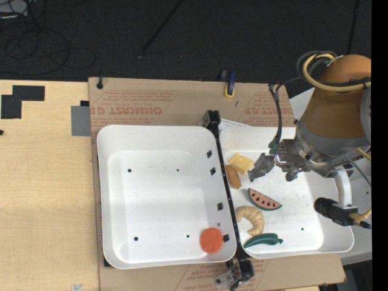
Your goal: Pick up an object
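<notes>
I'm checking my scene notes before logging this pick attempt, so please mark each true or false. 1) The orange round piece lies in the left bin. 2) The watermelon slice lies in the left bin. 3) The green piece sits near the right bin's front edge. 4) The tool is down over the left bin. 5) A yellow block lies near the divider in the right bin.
1) True: the orange round piece lies in the left bin.
2) False: the watermelon slice lies in the right bin.
3) True: the green piece sits there.
4) False: the tool is over the right bin.
5) True: the yellow block lies there.
</notes>
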Robot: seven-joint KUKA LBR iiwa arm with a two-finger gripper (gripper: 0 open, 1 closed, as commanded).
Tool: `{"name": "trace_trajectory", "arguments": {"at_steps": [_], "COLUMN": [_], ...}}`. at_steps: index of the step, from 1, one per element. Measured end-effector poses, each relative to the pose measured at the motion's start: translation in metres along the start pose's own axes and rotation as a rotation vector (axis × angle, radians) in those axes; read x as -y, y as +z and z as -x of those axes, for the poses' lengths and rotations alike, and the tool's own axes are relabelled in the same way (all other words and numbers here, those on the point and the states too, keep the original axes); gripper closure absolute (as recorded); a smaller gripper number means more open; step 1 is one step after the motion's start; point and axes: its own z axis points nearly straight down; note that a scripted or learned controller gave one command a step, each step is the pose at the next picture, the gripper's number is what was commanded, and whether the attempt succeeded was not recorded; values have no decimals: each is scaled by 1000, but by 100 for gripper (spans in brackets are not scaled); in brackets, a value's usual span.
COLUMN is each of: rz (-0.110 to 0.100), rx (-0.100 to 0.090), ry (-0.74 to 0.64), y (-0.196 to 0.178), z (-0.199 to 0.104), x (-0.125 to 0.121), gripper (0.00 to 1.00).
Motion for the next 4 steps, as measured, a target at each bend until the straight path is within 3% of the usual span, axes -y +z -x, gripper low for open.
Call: {"name": "trace_trajectory", "arguments": {"at_steps": [1, 2, 3, 4], "rz": [-6, 1, 2, 24], "rx": [0, 4, 1, 7], "ry": [3, 7, 12, 6], "y": [72, 127, 114, -110], "z": [-11, 40, 40, 75], "x": [51, 15, 15, 49], "gripper": [0, 0, 100, 100]}}
